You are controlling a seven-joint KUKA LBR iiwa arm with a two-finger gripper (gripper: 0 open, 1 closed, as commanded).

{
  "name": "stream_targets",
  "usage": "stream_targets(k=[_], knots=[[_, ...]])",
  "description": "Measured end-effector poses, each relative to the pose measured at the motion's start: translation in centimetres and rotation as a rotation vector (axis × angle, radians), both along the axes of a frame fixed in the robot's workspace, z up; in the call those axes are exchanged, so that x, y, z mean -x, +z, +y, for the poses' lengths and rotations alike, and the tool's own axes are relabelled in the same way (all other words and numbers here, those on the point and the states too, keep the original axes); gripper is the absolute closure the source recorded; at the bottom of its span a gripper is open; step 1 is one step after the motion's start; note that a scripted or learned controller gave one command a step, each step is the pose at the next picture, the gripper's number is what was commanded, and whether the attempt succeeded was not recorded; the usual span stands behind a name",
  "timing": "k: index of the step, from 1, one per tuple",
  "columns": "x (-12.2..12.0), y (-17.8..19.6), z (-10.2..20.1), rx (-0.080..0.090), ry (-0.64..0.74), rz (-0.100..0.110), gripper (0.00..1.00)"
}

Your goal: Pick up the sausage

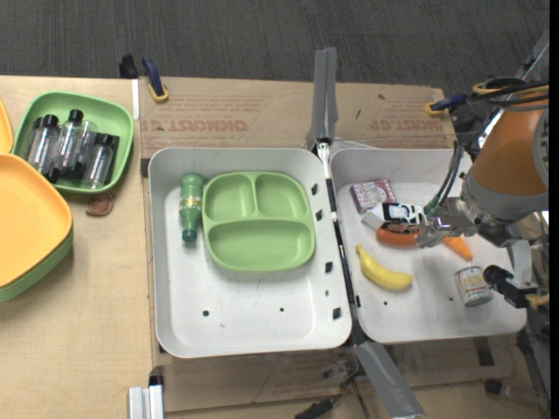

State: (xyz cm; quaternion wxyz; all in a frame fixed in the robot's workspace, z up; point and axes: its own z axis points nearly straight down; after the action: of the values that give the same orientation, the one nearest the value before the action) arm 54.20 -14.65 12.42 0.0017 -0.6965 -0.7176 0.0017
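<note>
The sausage (395,238) is a short red-orange piece lying in the right bin (419,317), just above the banana. My gripper (409,224) reaches in from the right and sits low, right over the sausage's upper side, touching or nearly touching it. The gripper's dark body hides part of the sausage's top edge. The sausage still looks to be resting on the bin floor.
In the right bin lie a banana (384,271), a pink packet (372,193), an orange carrot (458,249) and a small can (472,286). The left bin (244,321) holds a green divided plate (258,219) and a green bottle (189,206).
</note>
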Motion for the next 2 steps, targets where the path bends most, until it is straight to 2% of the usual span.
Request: stream_targets(k=[1,2], knots=[[1.9,-3.3,-2.4,-0.001,0.100,-0.003,1.00],[-0.1,-3.3,-3.9,0.001,-0.012,-0.004,1.00]])
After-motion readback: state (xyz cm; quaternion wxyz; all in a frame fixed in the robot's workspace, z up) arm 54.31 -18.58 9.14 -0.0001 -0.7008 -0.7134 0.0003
